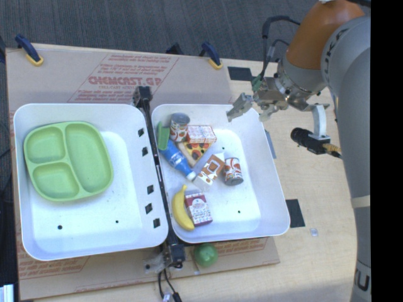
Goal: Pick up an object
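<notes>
Camera view from above shows two white bins side by side on the counter. The left bin carries a green divided plate. The right bin holds a cluster of small groceries: a tin can standing near the far wall, a red and white carton just beside it, a blue bottle lying on its side, a small can tipped over toward the middle, a banana near the front, and a little red box touching the banana. A green ball sits on the cardboard in front of the bins. The grey arm with its orange band reaches in from the right, and its tool hangs over the far right rim of the right bin, apart from the groceries, with nothing between its fingers; whether they are spread or closed I cannot tell.
</notes>
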Tool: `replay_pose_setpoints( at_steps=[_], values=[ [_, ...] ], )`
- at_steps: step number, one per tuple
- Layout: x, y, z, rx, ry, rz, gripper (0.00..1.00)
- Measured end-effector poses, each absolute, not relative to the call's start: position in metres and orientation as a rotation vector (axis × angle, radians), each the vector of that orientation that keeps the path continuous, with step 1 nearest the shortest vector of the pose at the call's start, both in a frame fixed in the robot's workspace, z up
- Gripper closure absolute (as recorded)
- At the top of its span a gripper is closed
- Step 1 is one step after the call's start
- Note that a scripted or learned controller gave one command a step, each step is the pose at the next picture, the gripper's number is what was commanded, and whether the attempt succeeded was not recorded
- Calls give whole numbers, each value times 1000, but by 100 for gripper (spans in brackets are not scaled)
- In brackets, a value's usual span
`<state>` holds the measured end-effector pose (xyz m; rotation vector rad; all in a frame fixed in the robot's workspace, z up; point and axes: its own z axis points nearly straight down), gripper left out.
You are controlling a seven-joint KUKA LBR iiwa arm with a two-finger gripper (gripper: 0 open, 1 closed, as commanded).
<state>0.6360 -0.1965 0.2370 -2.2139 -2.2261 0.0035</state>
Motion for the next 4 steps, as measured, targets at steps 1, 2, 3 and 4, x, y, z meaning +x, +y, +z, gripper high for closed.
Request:
replay_pose_setpoints(
  at_steps=[1, 2, 3, 4],
  values=[
    [659, -184, 107, -2221, -2234, -9, 0],
    [659, -183, 117, -2214, -2237, -9, 100],
    [617, -123, 198, -2213, -2226, -1, 100],
    [549, -90, 224, -2212, -2227, 3, 100]
  ],
)
